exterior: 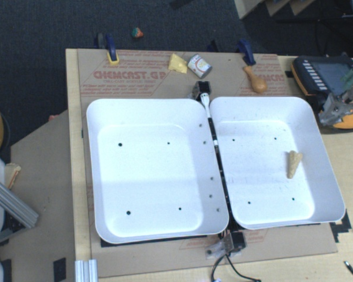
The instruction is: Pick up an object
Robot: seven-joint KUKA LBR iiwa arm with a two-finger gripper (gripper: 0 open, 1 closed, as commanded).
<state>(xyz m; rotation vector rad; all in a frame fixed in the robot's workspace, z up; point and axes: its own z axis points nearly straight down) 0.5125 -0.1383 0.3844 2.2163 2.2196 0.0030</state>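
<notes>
A small tan cone-shaped object (292,163) lies in the right white bin (256,157), near its right wall, with its narrow end toward the front. It rests flat on the bin floor and nothing touches it. The left white bin (147,169) sits beside it, and the two bins meet along a dark seam in the middle.
On the board behind the bins lie a yellow wedge (177,64), a small white box (199,66) and a brown wooden piece (256,81). Blue clamps (111,47) (245,50) hold the board's far edge. A teach pendant (323,75) rests at the right.
</notes>
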